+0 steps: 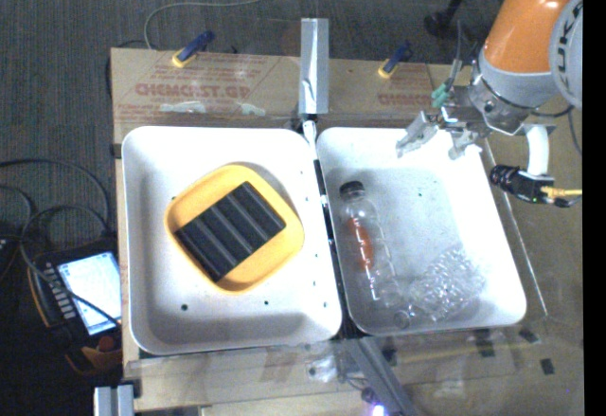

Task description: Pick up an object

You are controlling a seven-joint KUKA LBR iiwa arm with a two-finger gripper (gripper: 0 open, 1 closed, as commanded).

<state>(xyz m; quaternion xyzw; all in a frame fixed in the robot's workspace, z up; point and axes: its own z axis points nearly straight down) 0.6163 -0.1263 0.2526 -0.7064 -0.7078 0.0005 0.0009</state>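
the worktop (189,92) carries two shallow white bins side by side. the left bin (151,310) holds a yellow dish with a black ribbed insert (235,226), tilted, filling the middle of that bin. the right bin (492,215) holds a clear plastic bottle (367,239) with a dark cap, lying along the bin's 9 o'clock side, cap towards 12 o'clock. a crumpled clear plastic piece (445,280) lies near the bin's 5 o'clock corner, just beside the bottle's base end. the grey and orange arm (535,21) comes in at 2 o'clock of the view. its claw (436,135) hangs over the right bin's 12 o'clock rim, fingers spread apart with nothing between them, well apart from the bottle. two blue-and-yellow clamps (192,47) grip the worktop's far edge.
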